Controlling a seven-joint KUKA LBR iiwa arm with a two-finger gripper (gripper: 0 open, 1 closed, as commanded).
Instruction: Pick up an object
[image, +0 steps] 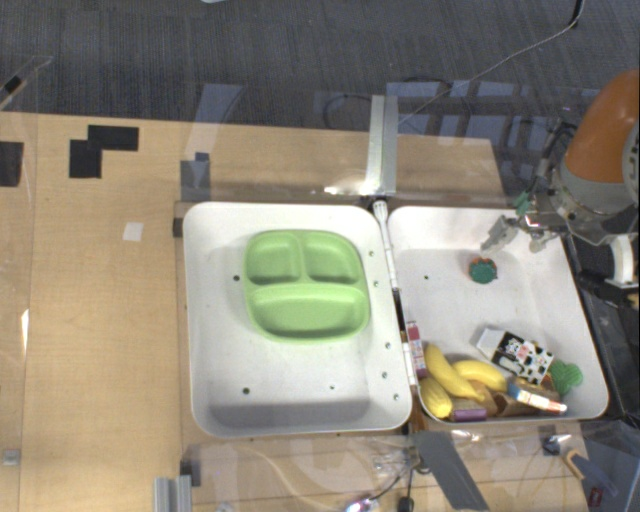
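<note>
My gripper (518, 228) hangs over the far end of the right bin (440, 240), its two fingers spread apart with nothing between them. One fingertip (496, 238) points down toward a small green and red object (484, 269) lying on the bin floor just beside it, not touching. At the near end of this bin sits a cluster: two yellow bananas (455, 383), a small box with a black-and-white pattern (516, 354) whose printing is too small to read, a green round item (566, 376), and a marker-like stick (536, 400). The left bin (215, 300) holds a light green divided plate (304, 284) with three compartments, lying flat near its middle.
</note>
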